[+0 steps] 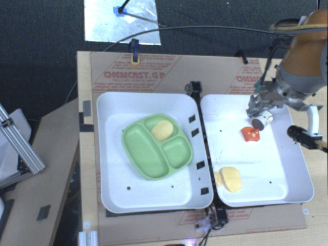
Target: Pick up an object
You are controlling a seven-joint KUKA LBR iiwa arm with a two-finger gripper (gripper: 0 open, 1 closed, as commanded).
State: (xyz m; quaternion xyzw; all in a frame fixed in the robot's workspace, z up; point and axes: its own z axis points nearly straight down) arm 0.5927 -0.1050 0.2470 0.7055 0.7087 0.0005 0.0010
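Note:
My gripper (258, 115) hangs over the back part of the right bin (287, 181), reaching in from the right. A small red object (250, 134) lies on the bin floor just in front of it and a little to its left. Right under the gripper there is a small dark and white piece (260, 122); I cannot tell whether it is a separate thing or part of the gripper. A pale yellow object (229, 179) lies near the right bin's front left corner.
The left bin (115, 188) holds a green divided plate (148, 158) with a yellow object (163, 130) in its upper right compartment. A black divider with clips (201, 137) runs between the bins.

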